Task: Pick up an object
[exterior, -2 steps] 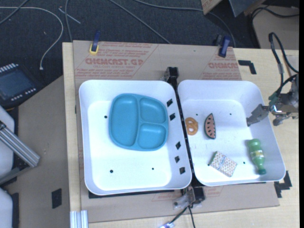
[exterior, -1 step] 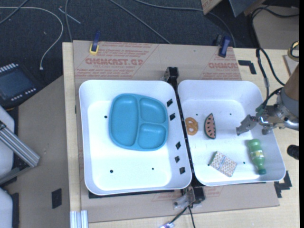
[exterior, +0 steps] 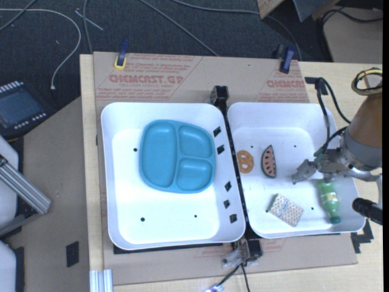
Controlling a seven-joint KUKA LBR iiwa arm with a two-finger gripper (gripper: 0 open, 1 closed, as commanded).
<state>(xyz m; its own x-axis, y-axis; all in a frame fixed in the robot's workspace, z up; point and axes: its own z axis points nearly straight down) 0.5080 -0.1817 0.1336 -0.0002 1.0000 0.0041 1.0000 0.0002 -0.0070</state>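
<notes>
Dark carpet strewn with loose cables surrounds a pale tabletop point(exterior: 182, 72) that carries two shallow white bins side by side. At the right, the grey arm reaches over the right bin point(exterior: 285, 117), and its claw point(exterior: 316, 170) hangs low above the bin floor; whether it is open or closed cannot be told at this angle, and nothing can be seen gripped in it. Just beside the claw, toward the bin's right wall, lies a green bottle point(exterior: 329, 201) on its side, the nearest candidate to pick up. Further out sit a small patterned packet point(exterior: 285, 210) near the front wall, a toy watermelon slice point(exterior: 268, 161) near the middle, and a pretzel point(exterior: 245, 162) close to the divider between the bins. The left bin point(exterior: 121, 181) holds a blue divided plate point(exterior: 178, 156). The likeliest failure, as I judge it, is the rounded bottle rolling away or being pinned against the right wall, where there is little room for a finger. The middle of the right bin offers more open space around the slice and packet.
</notes>
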